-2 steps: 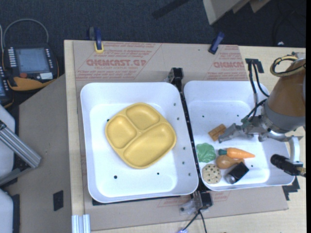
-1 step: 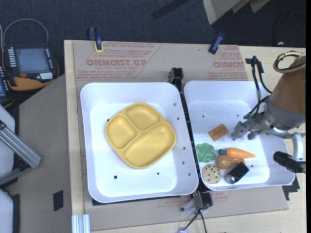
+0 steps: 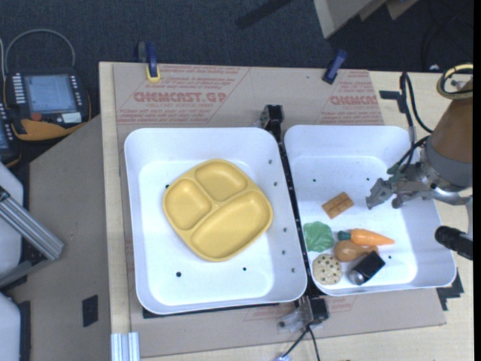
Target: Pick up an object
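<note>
**A:** Since the small things sit bunched in the near corner of the right bin (image 3: 376,145), which would you go for?

**B:** Nearest the camera are the round speckled cookie (image 3: 326,268) and the black block (image 3: 367,267), both close against the bin's front wall, which leaves little room for fingers. Just behind them lie the carrot (image 3: 371,238), the brown lump (image 3: 346,250) touching it, and the green leafy piece (image 3: 317,236). They crowd each other.

**A:** And the tan block (image 3: 337,204)?

**B:** It lies alone on bare floor, so I judge it the easiest pick. The gripper (image 3: 383,194) hangs just beside it, to its right, with nothing between the fingers; whether they are spread or together I cannot tell.

**A:** The left bin (image 3: 143,201)?

**B:** It bears a yellow divided plate (image 3: 218,209), well apart from the arm.
</note>
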Robot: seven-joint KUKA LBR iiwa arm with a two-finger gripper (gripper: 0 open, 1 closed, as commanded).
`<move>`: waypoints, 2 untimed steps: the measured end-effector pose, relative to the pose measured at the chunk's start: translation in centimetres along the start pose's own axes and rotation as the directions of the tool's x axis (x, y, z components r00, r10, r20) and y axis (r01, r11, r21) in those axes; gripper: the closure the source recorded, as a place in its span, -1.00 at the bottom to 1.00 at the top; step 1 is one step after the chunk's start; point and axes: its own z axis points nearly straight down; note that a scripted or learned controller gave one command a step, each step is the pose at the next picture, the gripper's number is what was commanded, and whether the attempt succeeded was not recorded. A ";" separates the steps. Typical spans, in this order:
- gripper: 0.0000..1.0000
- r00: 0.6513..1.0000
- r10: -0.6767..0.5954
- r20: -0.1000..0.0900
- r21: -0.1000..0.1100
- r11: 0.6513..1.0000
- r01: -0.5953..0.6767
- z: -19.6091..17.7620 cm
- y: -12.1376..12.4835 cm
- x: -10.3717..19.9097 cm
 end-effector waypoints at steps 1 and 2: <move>1.00 1.000 -0.001 0.001 -0.002 1.000 0.001 -5.5 1.1 0.3; 1.00 1.000 -0.001 0.001 -0.003 1.000 0.001 -11.2 2.1 0.8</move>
